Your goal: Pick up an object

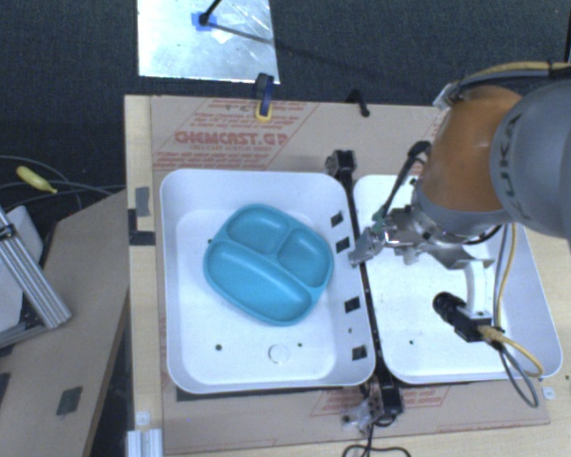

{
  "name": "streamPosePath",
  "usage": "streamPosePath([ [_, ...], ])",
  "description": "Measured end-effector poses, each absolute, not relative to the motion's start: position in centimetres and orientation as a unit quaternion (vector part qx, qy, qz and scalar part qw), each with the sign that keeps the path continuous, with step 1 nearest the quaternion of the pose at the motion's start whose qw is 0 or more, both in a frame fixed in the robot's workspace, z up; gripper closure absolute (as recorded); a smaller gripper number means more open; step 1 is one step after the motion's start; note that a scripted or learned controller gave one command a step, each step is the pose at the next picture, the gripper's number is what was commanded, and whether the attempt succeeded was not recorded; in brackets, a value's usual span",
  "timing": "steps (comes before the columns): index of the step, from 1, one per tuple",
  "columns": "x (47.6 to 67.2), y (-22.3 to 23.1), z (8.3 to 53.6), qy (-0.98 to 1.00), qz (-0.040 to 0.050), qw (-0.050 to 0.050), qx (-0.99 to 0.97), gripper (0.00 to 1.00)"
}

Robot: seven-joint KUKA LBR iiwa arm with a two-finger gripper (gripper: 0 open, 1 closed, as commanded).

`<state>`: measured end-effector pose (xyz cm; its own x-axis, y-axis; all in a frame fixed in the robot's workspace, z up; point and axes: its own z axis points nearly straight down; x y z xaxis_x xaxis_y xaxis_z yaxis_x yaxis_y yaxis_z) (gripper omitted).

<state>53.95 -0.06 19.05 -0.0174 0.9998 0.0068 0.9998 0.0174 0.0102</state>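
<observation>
Blue divided tray [268,263] lies centre-left, in the left bin [195,365]. My gripper [371,244] hangs over the divider; its state I cannot tell. I would approach the tray's rim squarely.

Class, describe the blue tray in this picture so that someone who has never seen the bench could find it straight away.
Start with the two white bins side by side and take the left bin, away from the arm. The blue tray lies flat near its middle. It is a rounded, turquoise plate split into three compartments, the one coloured thing on the white floor.
</observation>
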Motion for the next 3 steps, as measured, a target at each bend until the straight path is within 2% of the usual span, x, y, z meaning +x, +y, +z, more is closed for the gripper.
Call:
streamPosePath([
  [1,59.1,1.4,18.5,0.71,0.0024,0.002,0.705,0.0],
  [2,58.4,-1.7,18.4,0.707,0.0,0.001,0.708,0.0],
  [3,58.5,-1.5,19.5,0.709,0.0014,0.002,0.705,1.0],
])
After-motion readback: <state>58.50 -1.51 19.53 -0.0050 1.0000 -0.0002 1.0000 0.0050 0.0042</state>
